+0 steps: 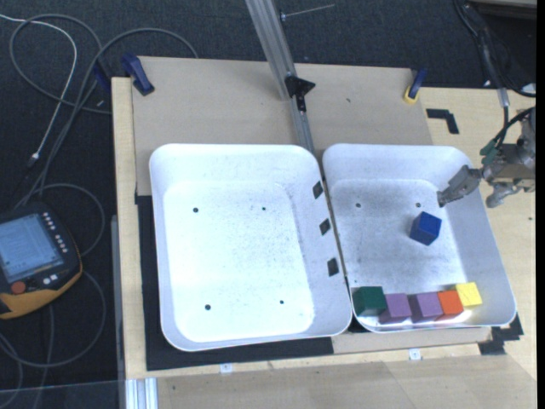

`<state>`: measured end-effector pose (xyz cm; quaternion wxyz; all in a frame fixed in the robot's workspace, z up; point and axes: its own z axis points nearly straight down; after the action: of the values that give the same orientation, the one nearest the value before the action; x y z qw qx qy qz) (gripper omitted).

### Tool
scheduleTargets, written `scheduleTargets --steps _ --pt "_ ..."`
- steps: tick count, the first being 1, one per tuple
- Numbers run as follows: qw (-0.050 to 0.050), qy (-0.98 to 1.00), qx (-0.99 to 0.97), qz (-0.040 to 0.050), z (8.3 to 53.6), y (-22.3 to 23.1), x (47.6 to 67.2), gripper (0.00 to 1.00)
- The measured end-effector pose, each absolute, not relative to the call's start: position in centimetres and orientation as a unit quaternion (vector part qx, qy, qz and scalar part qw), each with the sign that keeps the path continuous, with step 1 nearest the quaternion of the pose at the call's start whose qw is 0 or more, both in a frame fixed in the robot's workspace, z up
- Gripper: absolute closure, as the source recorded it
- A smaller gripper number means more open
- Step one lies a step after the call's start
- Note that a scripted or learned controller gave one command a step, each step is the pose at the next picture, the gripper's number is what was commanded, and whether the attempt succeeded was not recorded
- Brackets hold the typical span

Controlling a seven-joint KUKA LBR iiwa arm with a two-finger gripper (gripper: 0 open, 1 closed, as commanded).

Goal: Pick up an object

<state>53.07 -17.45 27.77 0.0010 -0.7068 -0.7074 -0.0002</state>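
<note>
Blocks sit in the right-hand white bin (490, 254): along its near wall runs a row — a green cube (368, 300), two purple blocks (410, 306), an orange block (450, 302) and a yellow block (469, 294). Farther back, alone on the bin floor, lies a small blue cube (426, 227). Beyond it and to the right, over the bin's far right rim, hangs the grey two-finger gripper (473, 188) — spread wide, holding nothing, near the blue cube but apart from it.
</note>
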Motion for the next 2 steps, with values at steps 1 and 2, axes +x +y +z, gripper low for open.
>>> scheduleTargets --steps 1,2 --pt "0.004 -0.707 -0.707 0.0018 17.7 -18.1 55.9 0.00" --pt "-0.002 -0.707 -0.707 -0.0005 11.3 -17.9 56.4 0.00"
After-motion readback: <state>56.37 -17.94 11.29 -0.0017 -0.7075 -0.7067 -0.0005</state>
